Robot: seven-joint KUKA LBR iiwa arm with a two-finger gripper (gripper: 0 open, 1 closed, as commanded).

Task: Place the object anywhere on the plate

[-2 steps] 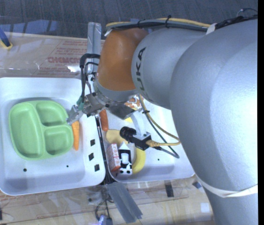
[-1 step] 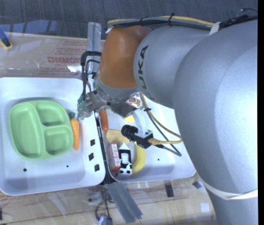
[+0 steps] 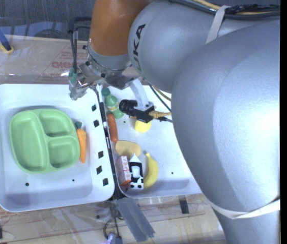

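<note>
Arm: the grey arm [image 3: 220,85] bulks largest and nearest the lens, a smooth rounded metal shell covering the right half of the view, with a glossy orange band [image 3: 110,22] at 12 o'clock.
Gripper: the gripper [image 3: 77,88] hangs below the band at the far edge of the left bin, at about 11 o'clock from the frame's middle; whether its fingers are spread or closed cannot be told, and nothing is seen between them.
Plate: the green plate [image 3: 41,139] is matte plastic, rounded, split into three compartments, lying in the left bin at 9 o'clock.
Carrot: the orange carrot [image 3: 82,144], a slim tapered toy with a green top, lies just beside the plate's right rim, touching or nearly so, on the bin floor rather than in a compartment; it sits at 6 o'clock from the gripper, well apart from it.
Left bin: the left bin [image 3: 47,194] is shallow smooth white plastic with rounded corners.
Right bin: the right bin [image 3: 176,161] holds an orange sausage-like piece [image 3: 113,127], a green bottle [image 3: 111,103], a yellow round piece [image 3: 142,125], a pale potato-like shape [image 3: 128,148], a yellow banana [image 3: 152,171], a red carton [image 3: 124,171] and a black-and-white cow-patterned carton [image 3: 136,173].
</note>
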